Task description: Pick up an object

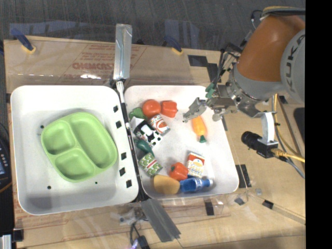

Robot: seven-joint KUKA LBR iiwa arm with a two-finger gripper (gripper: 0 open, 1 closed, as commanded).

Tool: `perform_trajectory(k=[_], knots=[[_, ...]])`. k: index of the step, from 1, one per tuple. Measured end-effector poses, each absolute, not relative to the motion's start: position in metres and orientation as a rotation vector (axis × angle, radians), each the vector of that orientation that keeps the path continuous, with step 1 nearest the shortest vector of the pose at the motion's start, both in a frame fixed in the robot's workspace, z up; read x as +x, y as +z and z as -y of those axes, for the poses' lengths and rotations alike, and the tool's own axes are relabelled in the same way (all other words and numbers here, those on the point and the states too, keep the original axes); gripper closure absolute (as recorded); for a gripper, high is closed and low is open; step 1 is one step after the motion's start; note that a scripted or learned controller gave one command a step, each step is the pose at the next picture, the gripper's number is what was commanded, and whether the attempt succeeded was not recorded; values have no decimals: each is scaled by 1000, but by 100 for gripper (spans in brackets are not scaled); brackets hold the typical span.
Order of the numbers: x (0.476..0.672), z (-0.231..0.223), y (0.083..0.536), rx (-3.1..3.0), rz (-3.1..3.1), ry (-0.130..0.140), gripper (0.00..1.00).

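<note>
I am watching the gripper (196, 109) hanging over the far right part of the right bin (220, 154), just left of the toy carrot (199, 128); I cannot tell from here how the claw is standing, since its parts are blurring together; nothing is showing between them. The carrot is lying alone on bare white floor near the right wall, orange body pointing far, green tip pointing near; I am judging it light, stiff and smooth plastic, likely to roll or slip; I am favouring a hold across its thick middle, away from the tapering tip.
</note>
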State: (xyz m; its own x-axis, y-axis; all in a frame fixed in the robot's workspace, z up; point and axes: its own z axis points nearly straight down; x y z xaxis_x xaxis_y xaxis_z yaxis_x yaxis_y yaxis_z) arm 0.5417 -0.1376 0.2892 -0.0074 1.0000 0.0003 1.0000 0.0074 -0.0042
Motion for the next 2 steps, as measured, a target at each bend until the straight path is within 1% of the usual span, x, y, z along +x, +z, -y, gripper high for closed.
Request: perform_trajectory(k=[1,2], knots=[[593,184,260,-2256,2183,6,0],[618,204,155,-2401,2016,9,0]])
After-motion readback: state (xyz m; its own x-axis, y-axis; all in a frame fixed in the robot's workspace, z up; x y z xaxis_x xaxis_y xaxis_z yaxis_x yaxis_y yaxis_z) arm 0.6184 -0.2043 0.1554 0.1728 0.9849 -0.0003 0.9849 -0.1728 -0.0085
